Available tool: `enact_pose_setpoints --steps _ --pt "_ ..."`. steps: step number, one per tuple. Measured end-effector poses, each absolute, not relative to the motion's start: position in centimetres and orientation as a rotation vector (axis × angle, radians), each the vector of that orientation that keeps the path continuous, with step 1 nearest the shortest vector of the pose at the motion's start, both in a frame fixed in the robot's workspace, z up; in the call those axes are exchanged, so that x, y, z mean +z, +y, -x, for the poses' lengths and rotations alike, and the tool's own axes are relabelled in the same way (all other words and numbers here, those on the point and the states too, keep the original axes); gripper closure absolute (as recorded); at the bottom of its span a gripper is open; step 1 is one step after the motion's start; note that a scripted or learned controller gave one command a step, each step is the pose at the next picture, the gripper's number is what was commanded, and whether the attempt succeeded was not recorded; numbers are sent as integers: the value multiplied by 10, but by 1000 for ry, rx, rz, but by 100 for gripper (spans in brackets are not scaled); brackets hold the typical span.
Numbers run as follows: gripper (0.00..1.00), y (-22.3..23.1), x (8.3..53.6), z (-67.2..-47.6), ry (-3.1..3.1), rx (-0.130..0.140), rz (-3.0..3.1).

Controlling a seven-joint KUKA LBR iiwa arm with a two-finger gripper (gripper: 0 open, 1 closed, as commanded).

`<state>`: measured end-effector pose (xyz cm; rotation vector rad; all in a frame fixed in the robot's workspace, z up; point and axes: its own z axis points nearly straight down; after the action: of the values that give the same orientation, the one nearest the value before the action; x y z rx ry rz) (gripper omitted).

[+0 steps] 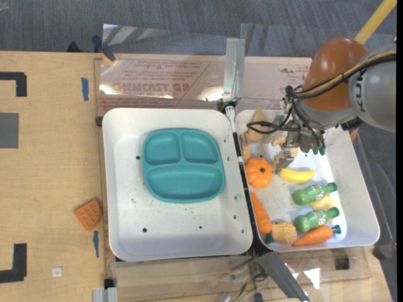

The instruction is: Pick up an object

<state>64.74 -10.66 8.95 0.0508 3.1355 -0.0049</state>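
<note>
The right bin (362, 187) holds several toy foods. An orange pumpkin (259, 172) sits at its left side, with a yellow banana (296, 175) just to the right. Below them lie two green bottles (313, 193) (316, 219), a carrot (313, 234) near the front, another carrot (261, 214) along the left wall, and a tan piece (283, 232). My gripper (293, 150) hangs low over the back middle of this bin, just above the banana and right of the pumpkin. Small beige pieces (255, 132) lie beside it at the back left.
The left bin (119, 168) carries a teal divided plate (183, 165). A waffle-like orange toy (88, 213) lies on the wooden bench left of the bins. A clear panel (164, 74) stands behind the bins, and cables trail from the wrist (334, 65).
</note>
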Motion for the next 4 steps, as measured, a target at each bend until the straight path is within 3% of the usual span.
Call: enact_pose_setpoints --steps 1,2,4 --pt "0 -129 90 -595 3126 -3 172" --pt "0 -169 90 -513 3130 -5 13" --pt "0 -170 89 -516 3129 -2 -30"
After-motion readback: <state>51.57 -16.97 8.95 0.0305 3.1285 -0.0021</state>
